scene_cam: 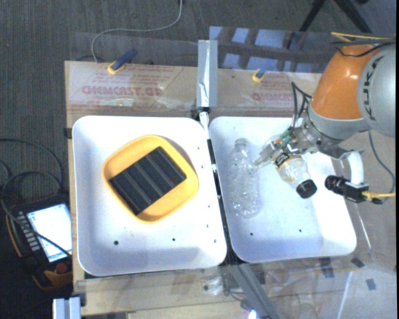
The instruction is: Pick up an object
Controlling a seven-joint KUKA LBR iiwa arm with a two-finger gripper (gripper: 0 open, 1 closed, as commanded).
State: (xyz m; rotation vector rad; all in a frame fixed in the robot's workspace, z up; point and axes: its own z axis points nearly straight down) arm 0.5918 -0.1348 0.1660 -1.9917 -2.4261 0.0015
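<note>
Hovering over right bin, hand beside clear plastic bottle; finger state impossible to tell. Nothing lifted yet; grasping and raising remaining.

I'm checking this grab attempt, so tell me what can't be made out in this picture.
- Gripper: fingers too small and cluttered to read.
- Clear plastic bottle: transparent against the right bin, outline vague.
- Small bottle with black cap: contact with the gripper unclear.
- Arm: cut off by the right edge.

place: lab — bins on bench | cables | carpet
</note>
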